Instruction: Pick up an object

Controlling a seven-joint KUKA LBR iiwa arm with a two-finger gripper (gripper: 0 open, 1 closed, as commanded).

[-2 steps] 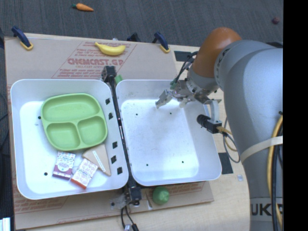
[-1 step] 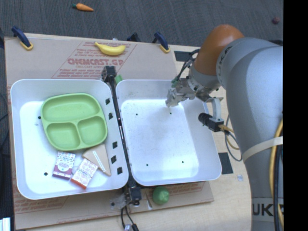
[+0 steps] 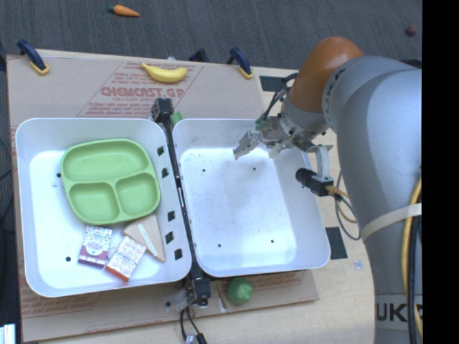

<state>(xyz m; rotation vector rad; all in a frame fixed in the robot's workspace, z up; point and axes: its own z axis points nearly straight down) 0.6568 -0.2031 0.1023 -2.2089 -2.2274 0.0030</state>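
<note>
Claw (image 3: 247, 146) is seen above the far right corner of the right bin (image 3: 308, 228), hanging from the grey wrist with its tips directed to the left; whether its fingers are apart or together cannot be told from this view, and nothing is seen between them. The step in hand is judged to be the approach, since no object is yet taken. The floor of the right bin under the claw carries only small dark specks, so the things to be picked must be looked for elsewhere: in the left bin (image 3: 29, 192) a green divided plate (image 3: 109, 178) is lying, and near its front edge two small packets (image 3: 111, 253) and a pale wedge (image 3: 147, 239) are placed close together, the packets touching each other. For the next move a travel across the black divider (image 3: 176, 192) between the bins would be needed, with the claw lifted high enough to pass it, and then a descent on one of the small things. The packets are lying near the front wall of the left bin, so little room is left there for the fingers; the plate is flat and wide and is judged hard to be grasped. Outside the bins, on the desk (image 3: 57, 77), a banana (image 3: 165, 71) is seen at the far side and a green ball (image 3: 239, 290) at the near side.
</note>
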